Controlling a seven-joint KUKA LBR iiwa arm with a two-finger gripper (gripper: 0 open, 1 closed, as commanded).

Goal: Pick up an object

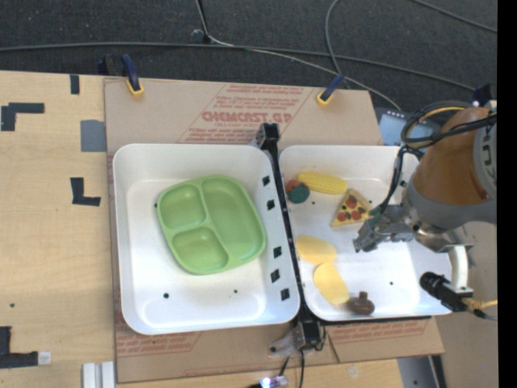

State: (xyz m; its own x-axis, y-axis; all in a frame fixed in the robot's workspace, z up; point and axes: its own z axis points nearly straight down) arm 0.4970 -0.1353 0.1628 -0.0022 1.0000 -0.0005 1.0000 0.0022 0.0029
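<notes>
The gripper is positioned low in the right bin, just beside the triangular toy pizza slice; its jaw state cannot be told; a glossy green sectioned plate is seated in the left bin.

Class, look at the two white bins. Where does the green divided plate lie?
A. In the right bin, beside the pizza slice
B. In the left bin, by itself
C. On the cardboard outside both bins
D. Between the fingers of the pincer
B: the green divided plate lies flat in the left bin, while the toy foods sit in the right bin.
</notes>
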